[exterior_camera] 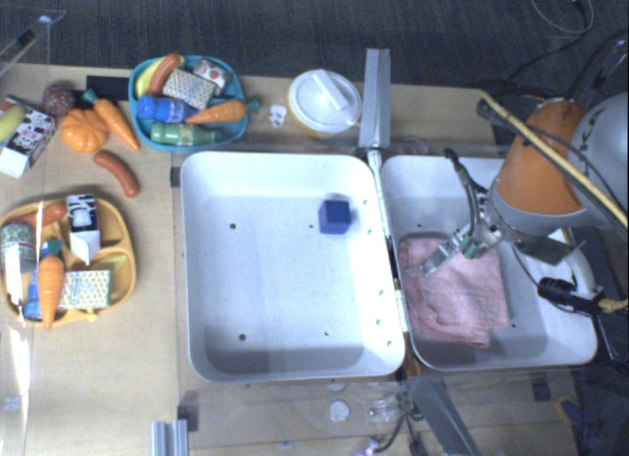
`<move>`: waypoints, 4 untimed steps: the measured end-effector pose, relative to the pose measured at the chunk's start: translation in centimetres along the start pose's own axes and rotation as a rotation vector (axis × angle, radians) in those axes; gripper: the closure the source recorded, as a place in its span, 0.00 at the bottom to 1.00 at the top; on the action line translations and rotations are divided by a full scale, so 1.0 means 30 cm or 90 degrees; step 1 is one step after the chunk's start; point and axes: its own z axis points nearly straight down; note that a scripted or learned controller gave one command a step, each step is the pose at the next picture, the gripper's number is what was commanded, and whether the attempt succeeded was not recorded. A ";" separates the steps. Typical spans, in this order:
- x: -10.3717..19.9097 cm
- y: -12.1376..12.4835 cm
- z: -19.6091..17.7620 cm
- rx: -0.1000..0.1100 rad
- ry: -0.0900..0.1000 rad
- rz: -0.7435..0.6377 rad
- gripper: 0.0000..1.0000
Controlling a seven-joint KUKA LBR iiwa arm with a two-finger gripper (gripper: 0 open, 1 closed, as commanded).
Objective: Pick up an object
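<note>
Jaw opening cannot be told; the gripper [462,246] sits low on the pink cloth [454,292] in the right bin [550,346]. Risk: soft fabric may slip out or snag the bin wall on lifting.

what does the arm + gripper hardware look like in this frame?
The arm is grey and rounded, entering from the right, with a broad orange band above the wrist. A thin yellowish rod or cable runs at a slant across it, and black cables trail near it. The gripper is small, dark and metallic, with greenish glints near its tip. Finer markings are too small to read.
</note>
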 end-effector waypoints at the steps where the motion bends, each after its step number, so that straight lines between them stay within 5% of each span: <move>1: -0.033 -0.127 0.035 0.002 -0.001 -0.002 0.00; 2: -0.004 0.019 0.038 0.003 0.000 0.052 0.00; 3: -0.041 0.116 0.044 0.005 0.000 0.249 0.00; 4: -0.182 0.312 0.057 0.009 0.001 0.258 0.00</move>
